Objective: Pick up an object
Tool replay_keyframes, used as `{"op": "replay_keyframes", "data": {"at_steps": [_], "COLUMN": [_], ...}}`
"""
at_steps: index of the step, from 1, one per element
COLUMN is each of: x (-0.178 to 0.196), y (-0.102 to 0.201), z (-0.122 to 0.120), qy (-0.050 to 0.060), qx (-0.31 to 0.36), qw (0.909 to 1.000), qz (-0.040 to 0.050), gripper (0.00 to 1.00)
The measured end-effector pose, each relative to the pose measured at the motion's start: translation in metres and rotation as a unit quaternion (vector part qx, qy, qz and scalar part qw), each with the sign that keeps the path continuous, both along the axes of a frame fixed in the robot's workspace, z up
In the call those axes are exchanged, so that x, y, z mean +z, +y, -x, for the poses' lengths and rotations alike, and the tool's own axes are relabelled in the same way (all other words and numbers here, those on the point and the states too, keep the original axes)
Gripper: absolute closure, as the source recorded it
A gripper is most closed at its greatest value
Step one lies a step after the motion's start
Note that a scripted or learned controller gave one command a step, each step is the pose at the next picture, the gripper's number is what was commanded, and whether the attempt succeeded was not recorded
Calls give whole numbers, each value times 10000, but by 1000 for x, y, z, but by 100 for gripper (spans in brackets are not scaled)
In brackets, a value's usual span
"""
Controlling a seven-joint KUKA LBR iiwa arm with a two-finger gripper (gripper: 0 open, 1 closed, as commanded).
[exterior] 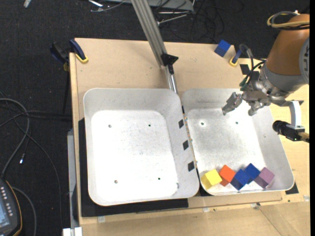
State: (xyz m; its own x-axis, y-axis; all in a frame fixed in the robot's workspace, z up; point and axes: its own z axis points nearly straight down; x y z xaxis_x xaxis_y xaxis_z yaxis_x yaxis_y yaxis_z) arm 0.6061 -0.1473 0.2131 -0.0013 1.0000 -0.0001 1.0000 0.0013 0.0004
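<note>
Several small blocks lie in a row along the front wall of the right bin: a yellow block, an orange block, two blue blocks touching each other, and a purple block. My gripper hangs over the far right part of that bin, well behind the blocks. Its two fingers are spread apart and nothing is between them.
The left bin lies beside the right one. A blue block rests on the bench at the back right, outside the bins. A slanted metal pole rises behind the bins. Clamps sit at the bench's back corners.
</note>
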Motion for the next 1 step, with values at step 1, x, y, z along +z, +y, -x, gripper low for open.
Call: {"op": "replay_keyframes", "data": {"at_steps": [1], "x": [-93], "y": [-4], "z": [-13], "qy": [36], "qx": [-8], "qw": [10000], "qz": [-4], "gripper": [0]}}
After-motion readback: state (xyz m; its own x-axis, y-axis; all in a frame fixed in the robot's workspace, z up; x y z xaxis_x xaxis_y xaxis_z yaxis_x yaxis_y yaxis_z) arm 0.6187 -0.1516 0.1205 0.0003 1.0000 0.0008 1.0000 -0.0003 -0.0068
